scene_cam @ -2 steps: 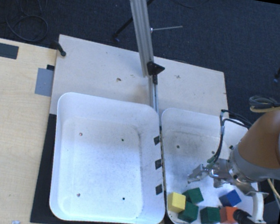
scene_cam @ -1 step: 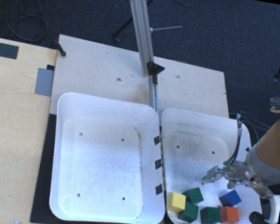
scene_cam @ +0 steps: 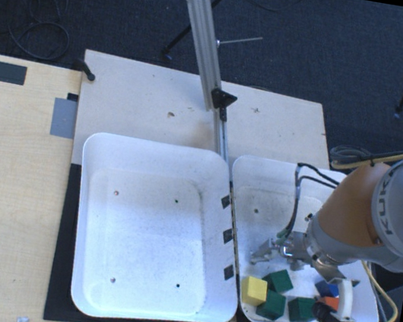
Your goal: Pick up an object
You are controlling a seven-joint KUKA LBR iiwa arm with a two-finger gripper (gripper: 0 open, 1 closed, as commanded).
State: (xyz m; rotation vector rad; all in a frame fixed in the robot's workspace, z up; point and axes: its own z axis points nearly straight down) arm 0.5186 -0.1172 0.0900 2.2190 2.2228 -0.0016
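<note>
Reaching in from the right, the arm hangs its gripper (scene_cam: 269, 251) low inside the right bin (scene_cam: 259, 182), fingers spread with nothing between them. Just below sit a yellow block (scene_cam: 254, 290) and 3 green blocks (scene_cam: 280, 280).

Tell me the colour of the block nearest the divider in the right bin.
Yellow block, plain, seen in the camera view.

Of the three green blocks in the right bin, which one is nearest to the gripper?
The upper green block, just below the gripper. The other two green blocks lie lower, near the bin's front edge, beside the yellow block.
</note>
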